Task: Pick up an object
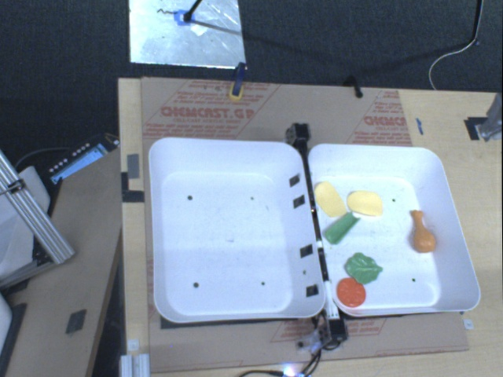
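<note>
Claw's grip: cannot tell.
Right bin (449, 185) holds two yellow toy foods (330, 199), a green pod (341, 228), a leafy green (363, 268), a red tomato (351, 292) and an orange gourd (422, 232).

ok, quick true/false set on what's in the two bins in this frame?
1. All the objects lie in the right bin. True.
2. The red round piece sits nearest the bin's front edge. True.
3. The orange piece touches the green leafy piece. False: they lie well apart.
4. The green stick lies in the left bin. False: it is in the right bin, below the two yellow pieces.
</note>
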